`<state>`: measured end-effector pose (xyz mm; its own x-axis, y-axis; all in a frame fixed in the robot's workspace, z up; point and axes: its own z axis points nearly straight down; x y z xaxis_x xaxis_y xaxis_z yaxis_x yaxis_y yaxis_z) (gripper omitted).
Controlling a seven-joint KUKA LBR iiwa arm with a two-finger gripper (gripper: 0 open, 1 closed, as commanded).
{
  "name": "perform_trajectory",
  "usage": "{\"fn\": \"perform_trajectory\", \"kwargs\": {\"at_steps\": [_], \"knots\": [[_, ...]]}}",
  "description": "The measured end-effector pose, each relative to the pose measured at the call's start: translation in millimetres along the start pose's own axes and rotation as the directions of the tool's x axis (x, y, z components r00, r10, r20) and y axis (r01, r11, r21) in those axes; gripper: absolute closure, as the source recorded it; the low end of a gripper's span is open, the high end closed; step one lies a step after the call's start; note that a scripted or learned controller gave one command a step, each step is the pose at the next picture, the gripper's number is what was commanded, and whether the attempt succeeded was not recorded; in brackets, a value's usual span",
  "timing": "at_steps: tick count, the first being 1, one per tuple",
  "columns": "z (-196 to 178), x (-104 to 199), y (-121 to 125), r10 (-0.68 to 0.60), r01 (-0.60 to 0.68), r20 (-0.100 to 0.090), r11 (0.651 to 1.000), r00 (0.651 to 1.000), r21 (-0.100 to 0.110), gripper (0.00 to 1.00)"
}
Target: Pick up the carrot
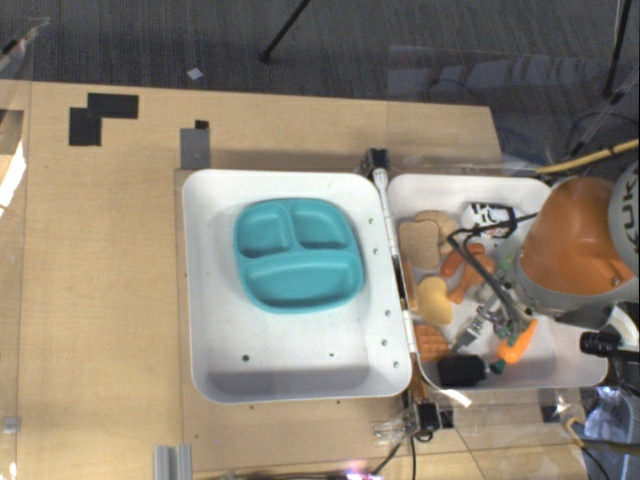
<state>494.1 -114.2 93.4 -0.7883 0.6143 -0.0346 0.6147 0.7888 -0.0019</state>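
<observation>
Arm [575, 248] reaching over the right bin [560, 373], in the approach step of picking up the carrot [516, 345].
The carrot lies near the bin's front wall, just beside the gripper [478, 326]; whether the gripper is apart or together cannot be told. Next: settle over the carrot.

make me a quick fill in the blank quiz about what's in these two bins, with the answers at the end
1. The teal divided plate lies in the ____ bin.
2. The plate has ____ compartments.
3. The carrot lies in the right bin, and its colour is ____.
4. The arm reaches in from the view's ____ side.

Answers: left; three; orange; right
</observation>
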Motion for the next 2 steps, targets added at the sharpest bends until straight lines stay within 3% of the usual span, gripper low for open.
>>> {"fn": "perform_trajectory", "kwargs": {"at_steps": [1, 2], "knots": [[6, -60, 34, 0.166, -0.166, -0.025, 0.986, 0.986, -0.004, 0.0], [6, -50, -7, -0.019, 0.019, -0.021, 1.0, 1.0, -0.009, 0.0]]}}
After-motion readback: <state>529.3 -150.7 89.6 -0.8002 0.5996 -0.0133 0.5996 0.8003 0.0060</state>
